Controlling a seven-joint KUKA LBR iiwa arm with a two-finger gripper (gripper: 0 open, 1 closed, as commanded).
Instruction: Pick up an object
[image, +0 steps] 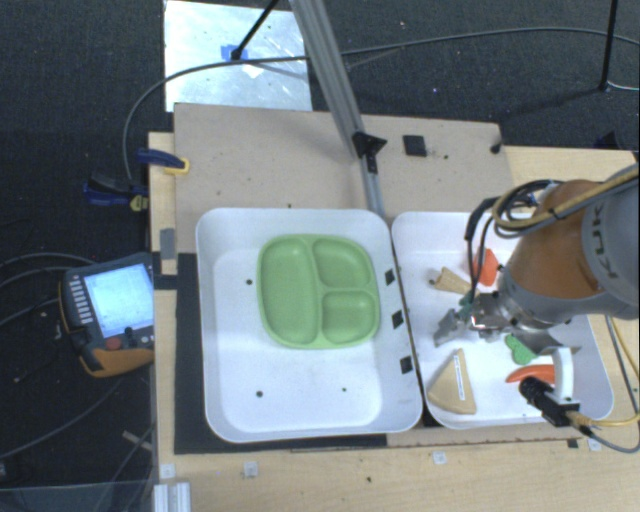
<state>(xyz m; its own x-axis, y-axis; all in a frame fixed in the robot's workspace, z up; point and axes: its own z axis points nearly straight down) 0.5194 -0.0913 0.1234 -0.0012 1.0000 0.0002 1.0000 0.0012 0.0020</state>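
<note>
Slanted overhead view of both bins (300, 425)

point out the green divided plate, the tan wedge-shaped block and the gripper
green divided plate (318, 290), camera view, ridge between its compartments
tan wedge-shaped block (454, 384), camera view, middle of its flat top face
gripper (452, 326), camera view, between its fingertips

The room is evenly lit from above, bright enough that the two shallow white plastic bins (300, 420) nearly wash out. A shiny silver sheet (215, 60) on the dark floor throws back hard glare. Shadows are soft and short. The picture is slightly grainy, with fine detail smeared throughout.
</note>
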